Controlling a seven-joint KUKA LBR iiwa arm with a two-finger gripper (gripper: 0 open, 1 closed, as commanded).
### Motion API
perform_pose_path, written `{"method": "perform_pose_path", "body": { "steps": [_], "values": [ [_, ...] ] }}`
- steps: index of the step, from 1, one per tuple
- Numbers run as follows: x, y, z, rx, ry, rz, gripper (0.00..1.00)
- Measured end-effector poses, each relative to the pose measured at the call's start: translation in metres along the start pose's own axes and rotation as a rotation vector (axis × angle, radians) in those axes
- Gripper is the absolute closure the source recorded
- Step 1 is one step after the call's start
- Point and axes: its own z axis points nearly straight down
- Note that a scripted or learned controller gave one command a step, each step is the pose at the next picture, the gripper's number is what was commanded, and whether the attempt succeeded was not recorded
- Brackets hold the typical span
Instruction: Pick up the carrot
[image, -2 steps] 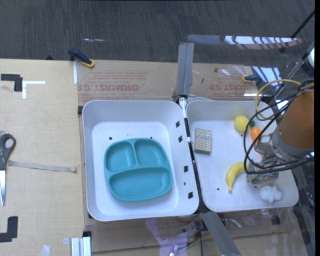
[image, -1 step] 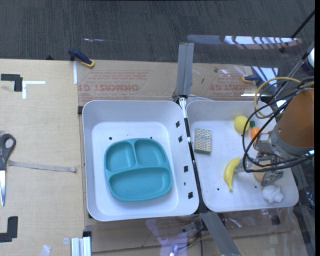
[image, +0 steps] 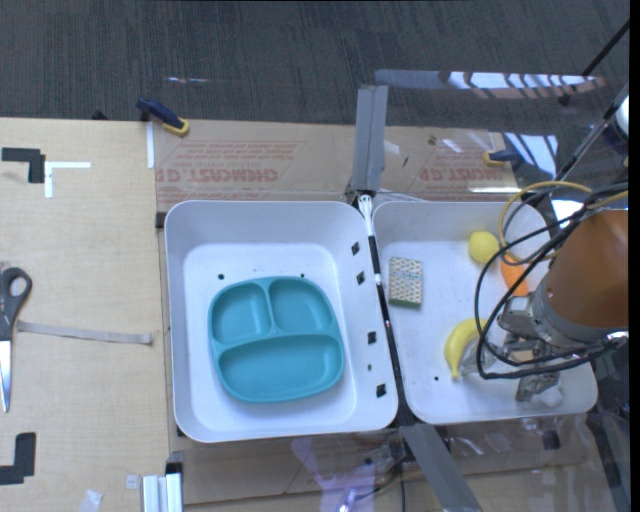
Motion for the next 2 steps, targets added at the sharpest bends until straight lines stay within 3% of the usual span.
{"method": "perform_pose_path", "body": {
  "steps": [2],
  "values": [
    [0.0001,-0.0001,0.0,0.0,0.0,0.0,0.0]
  ]
}}
